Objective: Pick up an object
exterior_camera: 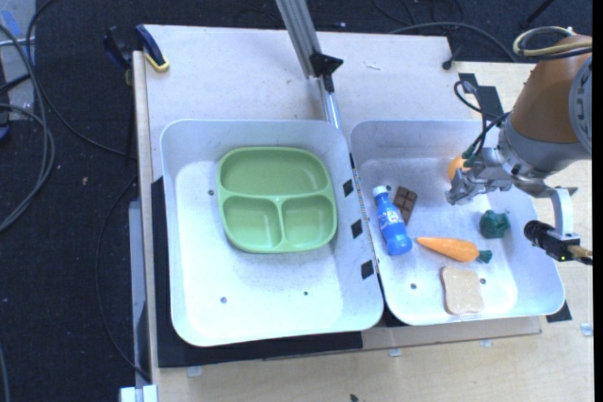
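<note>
Camera view, from above at a slant.

Surface [236, 61]: pale board carrying two shallow white bins side by side.

Left bin [188, 297]: holds one light green divided plate [278, 200] with three compartments, lying flat toward the bin's far half.

Right bin [537, 292]: holds several small items.
- Blue bottle [391, 221] with white cap, lying on its side near the left wall.
- Brown chocolate-like block [406, 200], just beside the bottle's cap end.
- Toy carrot [449, 248], orange with a green tip, lying across the middle of the bin.
- Slice of toy bread [463, 289], tan, flat, near the front edge, just in front of the carrot.
- Dark green lump [494, 223], near the carrot's green tip, toward the right wall.
- Small orange item [456, 167], partly hidden behind the claw; kind cannot be told.

Arm [551, 113]: grey with an orange band, reaching in from the right over the right bin.

Claw [462, 188]: low over the far right part of the right bin, between the orange item and the green lump. Whether it is released or clenched cannot be told.
</note>
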